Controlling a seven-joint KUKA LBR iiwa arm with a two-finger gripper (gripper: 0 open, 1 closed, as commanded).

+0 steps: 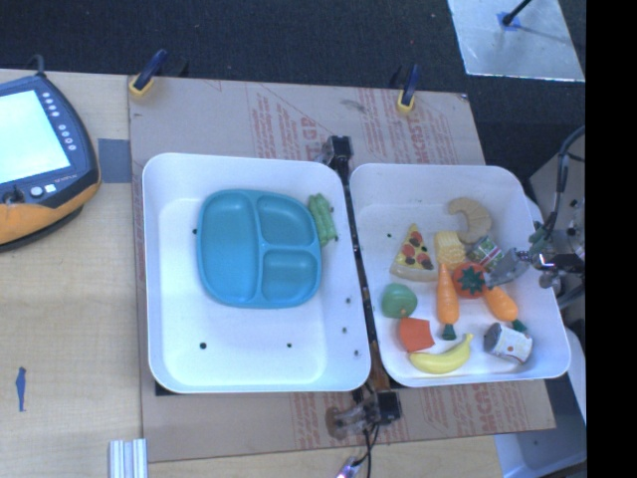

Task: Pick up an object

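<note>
Crowded tight in the right bin [370, 267]: pizza slice [414, 252], carrot [447, 294], green ball [399, 300], red block [415, 335], banana [442, 357], orange piece [501, 304], small white cup [509, 343], tan piece [470, 217]. Gripper [510, 264] low at that bin's right side, just beside the orange piece; finger state impossible to tell. Left bin [169, 357]: blue divided plate [261, 248], green item [322, 218] touching its edge.

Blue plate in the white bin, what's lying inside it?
Nothing lies in the blue three-part plastic plate; a green toy vegetable rests beside its right edge. Whatever is beneath the plate is covered.
</note>
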